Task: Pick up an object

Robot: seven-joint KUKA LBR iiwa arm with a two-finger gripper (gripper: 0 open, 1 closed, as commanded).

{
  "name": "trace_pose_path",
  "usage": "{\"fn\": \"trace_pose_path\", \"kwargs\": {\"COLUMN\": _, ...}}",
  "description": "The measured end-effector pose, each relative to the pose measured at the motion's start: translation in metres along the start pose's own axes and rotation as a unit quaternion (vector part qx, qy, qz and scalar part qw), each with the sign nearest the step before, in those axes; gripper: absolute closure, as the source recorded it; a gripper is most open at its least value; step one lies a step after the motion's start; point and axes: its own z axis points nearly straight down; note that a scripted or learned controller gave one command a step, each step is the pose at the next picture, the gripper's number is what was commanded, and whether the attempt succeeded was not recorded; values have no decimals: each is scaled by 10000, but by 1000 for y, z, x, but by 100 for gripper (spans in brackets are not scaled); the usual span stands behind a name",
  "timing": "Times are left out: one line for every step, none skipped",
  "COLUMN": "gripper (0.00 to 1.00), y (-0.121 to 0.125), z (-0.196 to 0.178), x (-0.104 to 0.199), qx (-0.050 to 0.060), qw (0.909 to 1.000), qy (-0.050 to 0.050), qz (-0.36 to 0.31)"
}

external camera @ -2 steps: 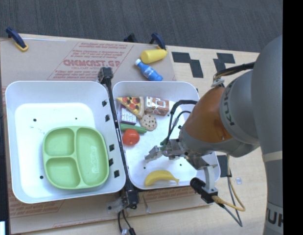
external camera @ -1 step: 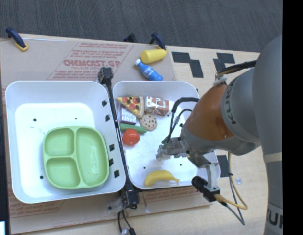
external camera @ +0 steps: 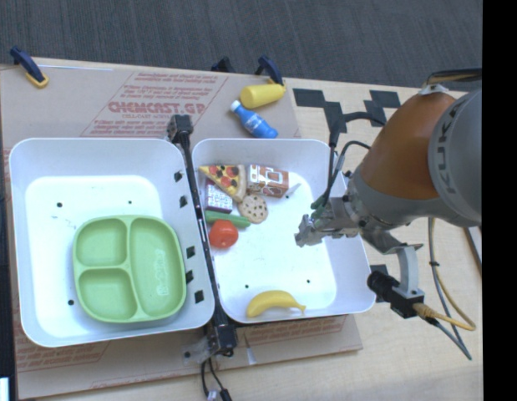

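Yellow curved banana [external camera: 276, 303] lies at the right bin's [external camera: 346, 295] near edge; gripper [external camera: 311, 230] state unclear.

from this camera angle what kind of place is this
Most likely a robot grasping test bench in a lab: two white bins clamped onto cardboard, toy food such as a banana and tomato, and a KUKA arm reaching in.

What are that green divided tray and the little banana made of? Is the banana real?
The green tray looks like moulded plastic: even pastel colour, smooth rounded dividers, soft sheen. The banana is probably a plastic toy: uniform yellow, smooth, no spots, though this view cannot settle it.
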Motion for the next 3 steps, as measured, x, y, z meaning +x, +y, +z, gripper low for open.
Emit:
{"fn": "trace_pose_path", "kwargs": {"gripper": 100, "y": -2, "z": 18, "x": -32, "qx": 20, "qw": 10000, "qy": 5, "qz": 4}}
{"fn": "trace_pose_path", "kwargs": {"gripper": 100, "y": -1, "z": 19, "x": -27, "qx": 19, "qw": 10000, "qy": 7, "qz": -3}}
{"fn": "trace_pose_path", "kwargs": {"gripper": 100, "y": 62, "z": 21, "x": -34, "qx": 12, "qw": 10000, "qy": 5, "qz": 4}}
